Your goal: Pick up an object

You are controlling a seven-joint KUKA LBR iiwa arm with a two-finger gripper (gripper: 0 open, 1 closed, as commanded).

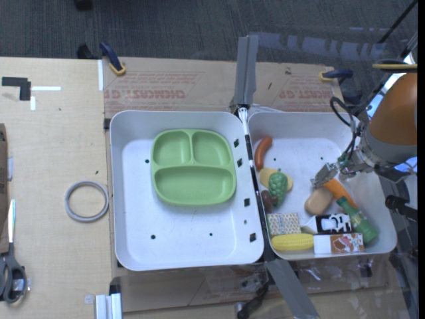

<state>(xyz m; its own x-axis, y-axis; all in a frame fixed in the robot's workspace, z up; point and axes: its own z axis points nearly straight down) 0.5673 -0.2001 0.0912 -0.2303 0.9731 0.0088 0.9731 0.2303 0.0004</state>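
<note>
Left to right from my remote view. The worktop [53,145] was pale wood, with scissors [12,271] at its far left edge, a grey tape ring [86,201] lying flat nearer the bins, and a black-and-white marker [26,88] up top left. Behind the worktop the floor was dark grey carpet [199,12]. A cardboard sheet [172,85] lay under the bins, clamped by a blue clip [113,58] at its left corner and another blue clip [339,75] to the right.

The left bin [133,231] carried a green divided plate [194,166], sitting upper-middle. A grey divider bar [246,72] ran between the bins.

The right bin [299,131] held the clutter: an orange sausage-like piece [262,150] by the left wall, a green bumpy toy [277,183] on something yellow, a patterned cracker block [283,223], a yellow corn cob [292,242] at the front, a tan potato-like piece [317,201], a carrot [337,188], a black-and-white box [334,223], a red-white carton [342,243] and a green bottle [362,226] at the right.

The tool [327,175] hung low in the right bin, just beside the carrot and the tan piece; I couldn't tell its finger state, and nothing was visibly gripped. The arm's orange band [398,108] sat at far right.
</note>
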